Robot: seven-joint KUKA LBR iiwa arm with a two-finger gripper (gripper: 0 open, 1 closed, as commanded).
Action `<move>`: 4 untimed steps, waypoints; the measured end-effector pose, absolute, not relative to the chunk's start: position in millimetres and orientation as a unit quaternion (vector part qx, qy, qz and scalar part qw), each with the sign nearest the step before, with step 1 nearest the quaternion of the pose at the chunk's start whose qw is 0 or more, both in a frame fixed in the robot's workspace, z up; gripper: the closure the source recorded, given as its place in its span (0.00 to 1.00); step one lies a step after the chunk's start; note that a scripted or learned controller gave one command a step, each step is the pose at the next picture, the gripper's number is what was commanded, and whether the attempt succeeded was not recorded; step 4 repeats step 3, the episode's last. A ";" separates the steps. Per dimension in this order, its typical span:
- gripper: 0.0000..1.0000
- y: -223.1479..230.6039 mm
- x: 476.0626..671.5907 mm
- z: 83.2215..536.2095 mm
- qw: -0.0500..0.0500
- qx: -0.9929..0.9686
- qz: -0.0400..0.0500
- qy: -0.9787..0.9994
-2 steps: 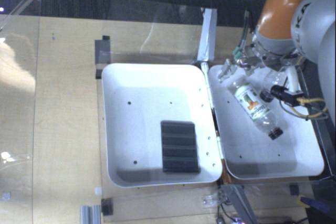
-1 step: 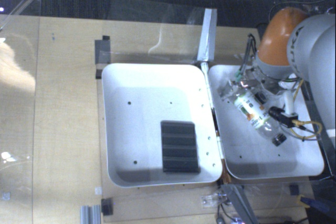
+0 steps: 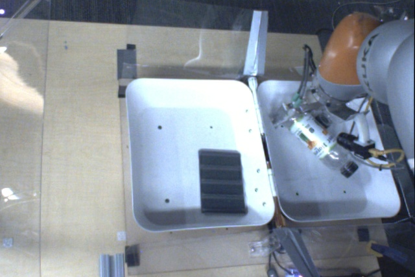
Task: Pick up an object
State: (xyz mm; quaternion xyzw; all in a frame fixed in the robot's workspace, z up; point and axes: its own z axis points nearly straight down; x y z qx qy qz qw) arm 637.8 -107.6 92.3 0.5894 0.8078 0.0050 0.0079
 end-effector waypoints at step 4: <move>1.00 -57.7 666.5 185.7 0.001 0.548 0.002 0.836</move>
